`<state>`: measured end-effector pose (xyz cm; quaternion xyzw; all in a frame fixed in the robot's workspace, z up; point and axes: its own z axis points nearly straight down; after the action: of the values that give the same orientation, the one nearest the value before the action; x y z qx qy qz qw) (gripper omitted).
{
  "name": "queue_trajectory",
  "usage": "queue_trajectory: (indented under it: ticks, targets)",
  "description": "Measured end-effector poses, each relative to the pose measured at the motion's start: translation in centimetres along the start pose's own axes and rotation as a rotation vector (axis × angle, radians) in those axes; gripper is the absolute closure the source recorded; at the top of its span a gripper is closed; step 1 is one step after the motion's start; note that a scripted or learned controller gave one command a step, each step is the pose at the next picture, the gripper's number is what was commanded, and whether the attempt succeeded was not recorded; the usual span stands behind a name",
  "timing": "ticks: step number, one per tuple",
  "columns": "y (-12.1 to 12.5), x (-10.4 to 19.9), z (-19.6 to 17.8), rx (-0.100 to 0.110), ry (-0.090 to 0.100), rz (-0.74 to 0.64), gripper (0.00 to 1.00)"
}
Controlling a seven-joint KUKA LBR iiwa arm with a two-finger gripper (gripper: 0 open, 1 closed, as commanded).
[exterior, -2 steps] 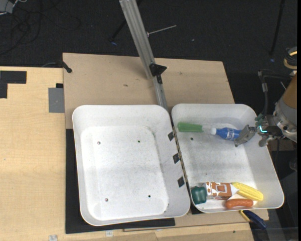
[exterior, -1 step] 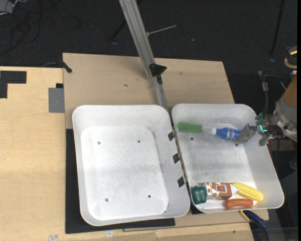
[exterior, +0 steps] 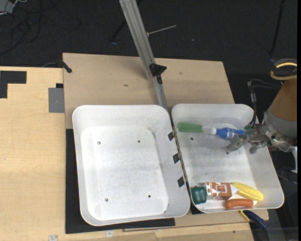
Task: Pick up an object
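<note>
Two bins sit side by side on the worktop (exterior: 200,79). The left bin (exterior: 123,164) lies beside the right bin (exterior: 226,157), their inner walls touching. In the right bin, a marker (exterior: 189,127) and a bottle (exterior: 228,132) lie toward the back; a tube (exterior: 213,191), a banana (exterior: 248,191) and a sausage (exterior: 239,203) cluster at the front. The end effector (exterior: 243,143) is just beside the bottle.

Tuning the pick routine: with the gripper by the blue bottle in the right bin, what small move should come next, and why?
Probably ease the gripper a little toward the bins' divider, over the blue bottle. It sits beside the bottle's end in the right bin, and nothing shows between its fingers, so centring comes first.
</note>
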<state>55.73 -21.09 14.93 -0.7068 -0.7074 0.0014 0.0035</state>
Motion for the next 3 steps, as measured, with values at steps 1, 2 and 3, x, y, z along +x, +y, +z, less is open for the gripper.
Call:
queue_trajectory:
  ticks: [1, 2, 3]
  targets:
    - [-0.1, 0.1, 5.4, 0.001, 0.000, 0.001, 0.00]
    - [0.0, 0.0, 4.1, -0.003, -0.001, 0.005, 1.00]
    - [-0.7, 0.4, -0.5, -0.009, -0.003, 0.002, 1.00]
